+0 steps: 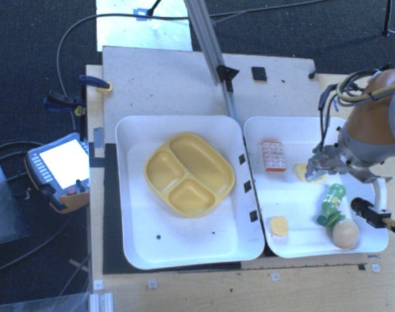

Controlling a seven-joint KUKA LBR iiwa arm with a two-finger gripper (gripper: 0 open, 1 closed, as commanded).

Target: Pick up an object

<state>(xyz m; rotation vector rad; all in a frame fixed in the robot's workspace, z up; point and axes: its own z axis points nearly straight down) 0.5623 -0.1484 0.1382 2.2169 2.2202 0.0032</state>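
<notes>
White bins sit side by side on the bench; left bin (129,239) carries a yellow divided plate (190,173) near its centre, well away from the arm's reach-in side. Right bin (257,135) has the pickable stuff: orange-patterned box (273,155) toward the far-left corner, small yellow round piece (279,226) by the near-left edge, green bottle (331,204) and beige ball (345,233) touching each other near the near-right corner, plus a pale yellow item (302,171) mid-bin. Gripper (318,166) hangs low right beside that yellow item, prob. lining up on it; can't tell its state from this angle, nothing seen held.
</notes>
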